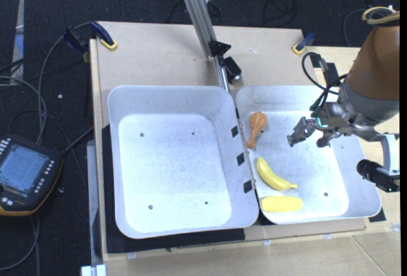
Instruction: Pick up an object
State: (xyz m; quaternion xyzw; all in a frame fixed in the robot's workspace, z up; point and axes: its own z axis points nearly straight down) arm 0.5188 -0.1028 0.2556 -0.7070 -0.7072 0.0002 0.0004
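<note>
On the worktop point(159, 46), the right bin point(331, 205) is seen to carry three objects, all left of its centre: a brown drumstick-shaped toy point(256, 127) at about ten o'clock, a curved banana point(275, 177) at about eight o'clock, and a yellow oblong piece point(282, 204) just below it at seven o'clock. The end effector point(311, 132) is held above the bin's middle, towards three o'clock of the drumstick and well apart from it, its fingers spread with nothing between them. A miss is judged likely if it is lowered where it hangs, since bare bin floor lies beneath, and the banana and oblong piece, lying so near each other and the bin wall, could be nudged aside or pinched together.
</note>
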